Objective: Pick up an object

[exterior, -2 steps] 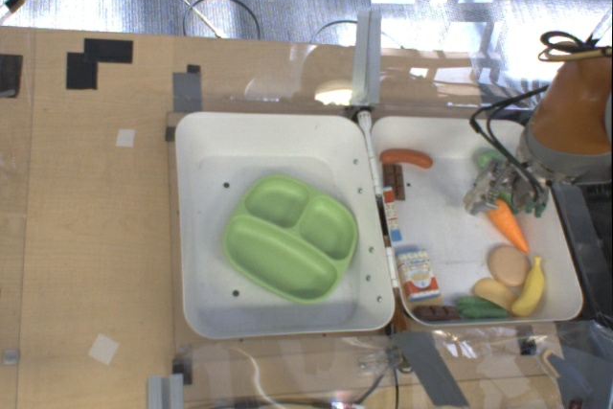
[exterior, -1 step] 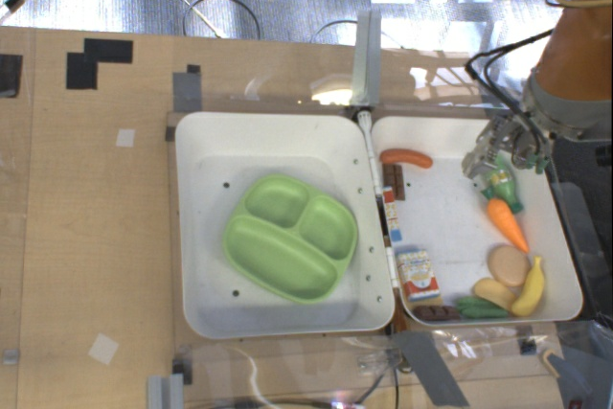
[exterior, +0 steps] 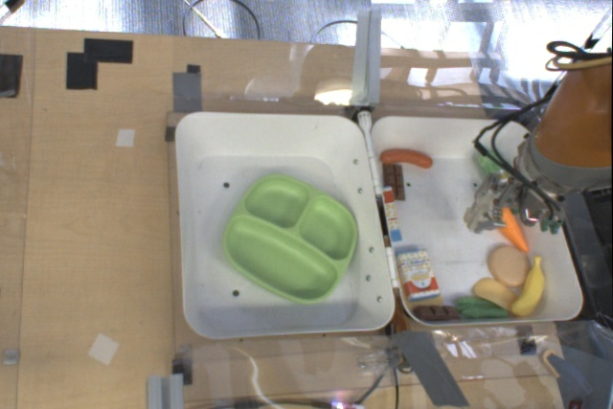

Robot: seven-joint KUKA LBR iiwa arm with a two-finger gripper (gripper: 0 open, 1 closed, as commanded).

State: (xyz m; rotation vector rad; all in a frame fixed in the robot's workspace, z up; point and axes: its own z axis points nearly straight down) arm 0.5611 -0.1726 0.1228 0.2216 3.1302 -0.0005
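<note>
My gripper (exterior: 484, 212) hangs low over the right bin (exterior: 441, 206), in its right half, under the arm's orange band. An orange carrot (exterior: 515, 234) lies just to the gripper's lower right, touching or nearly touching it. Below the carrot sit a tan egg-shaped item (exterior: 508, 264), a yellow banana (exterior: 530, 288) and a pale yellow piece (exterior: 491, 290). A red sausage (exterior: 407, 158) lies at the bin's far left corner. I see nothing held in the gripper.
The left bin (exterior: 206, 206) holds a green divided plate (exterior: 290, 237). In the right bin, a brown bar (exterior: 393, 181) and a small printed carton (exterior: 418, 272) lie along the left wall; a green pod (exterior: 482, 307) and a dark bar (exterior: 434, 311) lie at the near wall.
</note>
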